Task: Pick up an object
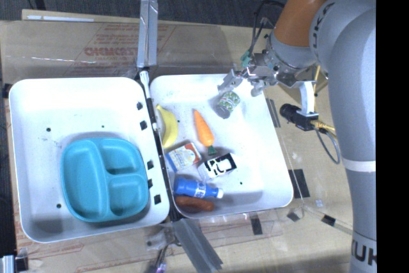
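Two white bins sit side by side on the table (77,41). The left bin (38,105) holds one blue divided tray (102,179), lower left of the frame. The right bin (268,163) holds seven items: a small green-and-white can (227,101) near its upper edge, a carrot (203,128) just below it, a banana (169,126) along the left wall, a small carton (183,155), a black-and-white box (220,165), a blue bottle (195,188) and a reddish sausage (195,204) at the lower edge. The carrot, box and carton crowd the bin's middle; the can lies apart from them. The grey arm (345,61) reaches in from the upper right, its orange band (297,16) above the wrist, the jaws (241,81) directly over the can at its top. Whether the jaws are released or clenched cannot be told.
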{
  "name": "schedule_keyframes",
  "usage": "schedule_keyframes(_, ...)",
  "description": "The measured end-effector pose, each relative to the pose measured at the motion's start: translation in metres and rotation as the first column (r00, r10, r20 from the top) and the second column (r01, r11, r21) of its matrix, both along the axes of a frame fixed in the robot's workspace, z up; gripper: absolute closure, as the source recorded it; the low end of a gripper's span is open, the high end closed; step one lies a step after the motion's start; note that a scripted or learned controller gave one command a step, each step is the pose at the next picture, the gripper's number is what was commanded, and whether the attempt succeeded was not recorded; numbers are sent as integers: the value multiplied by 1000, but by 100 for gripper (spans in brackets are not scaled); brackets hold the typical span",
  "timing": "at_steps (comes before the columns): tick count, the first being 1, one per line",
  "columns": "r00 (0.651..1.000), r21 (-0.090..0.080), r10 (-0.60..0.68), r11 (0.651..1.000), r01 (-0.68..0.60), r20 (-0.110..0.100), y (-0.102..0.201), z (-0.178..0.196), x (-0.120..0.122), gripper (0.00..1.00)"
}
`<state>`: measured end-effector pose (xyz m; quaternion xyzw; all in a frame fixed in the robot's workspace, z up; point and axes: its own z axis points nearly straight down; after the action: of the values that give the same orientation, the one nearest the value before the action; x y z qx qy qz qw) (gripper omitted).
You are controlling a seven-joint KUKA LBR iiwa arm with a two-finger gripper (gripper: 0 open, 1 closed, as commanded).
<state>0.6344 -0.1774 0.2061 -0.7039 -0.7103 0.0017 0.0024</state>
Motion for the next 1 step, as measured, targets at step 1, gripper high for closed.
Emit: schedule_keyframes(1, 975, -12, 220, 975, -220, 30, 36, -87, -3, 0)
